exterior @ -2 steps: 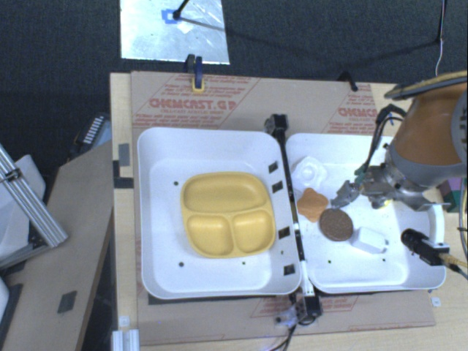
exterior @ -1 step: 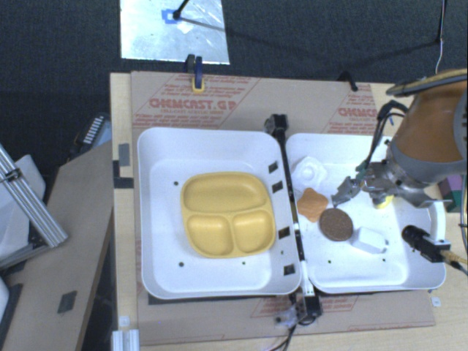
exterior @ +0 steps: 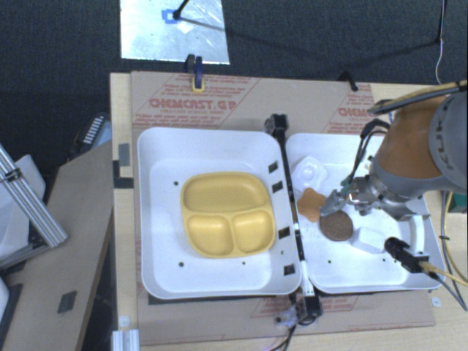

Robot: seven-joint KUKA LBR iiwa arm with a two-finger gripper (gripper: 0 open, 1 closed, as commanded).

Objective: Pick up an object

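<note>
The grey pincer (exterior: 338, 202) hangs low in the right white bin (exterior: 329, 273), right above a round brown disc (exterior: 337, 227) and beside an orange-tan flat piece (exterior: 310, 203). Can't tell its finger state. A yellow three-compartment plastic tray (exterior: 223, 213) sits in the left white bin (exterior: 162, 196).

Your surface (exterior: 241, 97) carries two white bins side by side. Left bin (exterior: 157, 196): one yellow three-compartment tray (exterior: 223, 214), roughly centred, lying flat. Right bin (exterior: 329, 273): a brown disc (exterior: 337, 227) beside an orange-tan piece (exterior: 311, 204), a clear plastic item (exterior: 308, 172) toward the far wall, a white flat piece (exterior: 371, 238) near the disc. Your arm (exterior: 413, 152) reaches in from the right; the claw (exterior: 341, 200) sits low, just above the disc and beside the orange-tan piece. Nothing is visibly gripped.
</note>
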